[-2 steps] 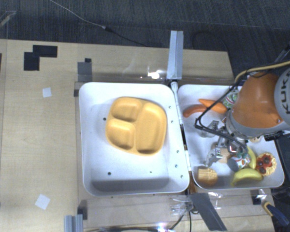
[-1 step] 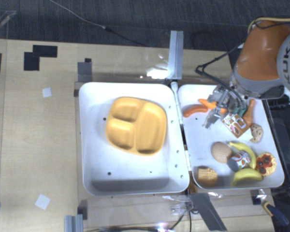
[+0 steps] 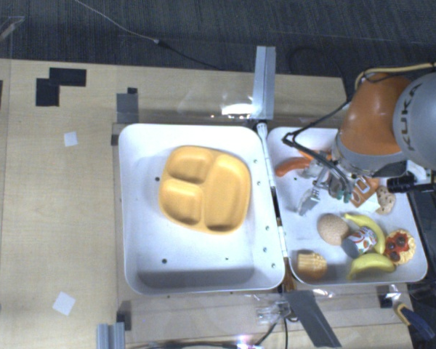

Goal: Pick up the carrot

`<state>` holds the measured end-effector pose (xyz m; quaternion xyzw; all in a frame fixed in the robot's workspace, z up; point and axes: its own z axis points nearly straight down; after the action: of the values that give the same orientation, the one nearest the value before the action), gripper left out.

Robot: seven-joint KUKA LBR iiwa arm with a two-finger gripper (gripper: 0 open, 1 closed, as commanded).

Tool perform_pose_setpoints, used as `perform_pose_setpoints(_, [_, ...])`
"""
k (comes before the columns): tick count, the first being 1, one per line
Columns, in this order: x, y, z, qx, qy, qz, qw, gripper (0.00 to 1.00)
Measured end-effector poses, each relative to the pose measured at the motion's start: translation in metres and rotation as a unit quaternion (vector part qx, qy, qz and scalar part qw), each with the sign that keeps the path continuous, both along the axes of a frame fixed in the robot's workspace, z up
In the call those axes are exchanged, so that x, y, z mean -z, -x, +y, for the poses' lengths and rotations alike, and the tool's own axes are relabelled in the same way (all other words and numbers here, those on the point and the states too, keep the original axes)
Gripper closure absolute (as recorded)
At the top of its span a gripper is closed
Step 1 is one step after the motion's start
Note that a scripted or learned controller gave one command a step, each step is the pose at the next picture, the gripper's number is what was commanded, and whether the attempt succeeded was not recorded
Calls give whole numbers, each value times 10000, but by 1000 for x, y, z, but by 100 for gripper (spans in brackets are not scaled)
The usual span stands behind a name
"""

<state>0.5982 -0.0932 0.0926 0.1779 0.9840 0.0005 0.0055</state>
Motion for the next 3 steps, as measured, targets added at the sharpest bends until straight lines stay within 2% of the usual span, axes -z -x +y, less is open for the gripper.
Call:
perform_pose_setpoints(1, [3,41,11,1089,-11,-26,9940,0])
perform_pose_setpoints(2, [-3,-40,-13,1024,-12,13,9947,0])
perform_pose_setpoints(3, [3,-53,-9,367,9,104,9993,0])
